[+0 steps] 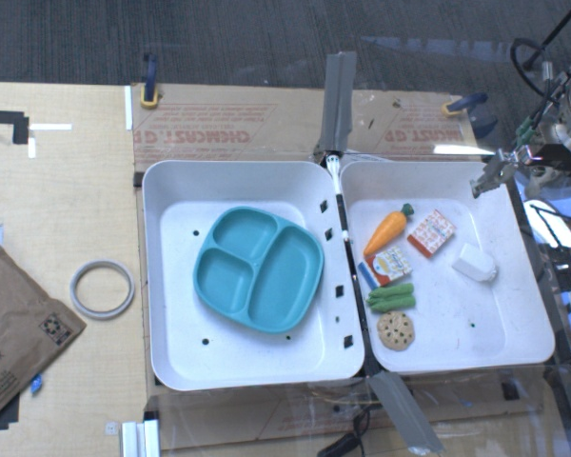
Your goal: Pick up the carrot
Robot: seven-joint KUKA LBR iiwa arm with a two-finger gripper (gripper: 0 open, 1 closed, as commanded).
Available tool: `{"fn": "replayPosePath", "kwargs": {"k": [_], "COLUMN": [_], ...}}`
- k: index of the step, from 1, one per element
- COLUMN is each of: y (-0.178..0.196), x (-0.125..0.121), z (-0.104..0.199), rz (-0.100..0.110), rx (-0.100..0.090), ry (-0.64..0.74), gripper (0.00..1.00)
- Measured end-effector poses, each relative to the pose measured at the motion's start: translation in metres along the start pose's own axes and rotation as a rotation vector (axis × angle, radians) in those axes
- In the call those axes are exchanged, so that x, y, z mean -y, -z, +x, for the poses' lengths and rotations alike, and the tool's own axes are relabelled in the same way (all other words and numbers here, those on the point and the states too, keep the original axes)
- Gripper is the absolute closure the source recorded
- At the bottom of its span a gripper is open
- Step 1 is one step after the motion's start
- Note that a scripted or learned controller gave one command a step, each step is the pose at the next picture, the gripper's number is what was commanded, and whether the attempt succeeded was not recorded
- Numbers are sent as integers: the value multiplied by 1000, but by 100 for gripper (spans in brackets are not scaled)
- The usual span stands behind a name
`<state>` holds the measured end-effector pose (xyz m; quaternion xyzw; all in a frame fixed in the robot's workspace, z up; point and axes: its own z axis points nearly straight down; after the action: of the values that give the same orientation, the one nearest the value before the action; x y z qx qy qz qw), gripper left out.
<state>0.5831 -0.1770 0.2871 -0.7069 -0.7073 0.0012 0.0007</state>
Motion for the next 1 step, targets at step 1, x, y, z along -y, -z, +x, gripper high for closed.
{"fn": "replayPosePath", "kwargs": {"k": [1], "y": [-150], "x": [-11], "z": [39], "rz": [0], "rx": [-1], "ry": [23], "gripper": [0]}}
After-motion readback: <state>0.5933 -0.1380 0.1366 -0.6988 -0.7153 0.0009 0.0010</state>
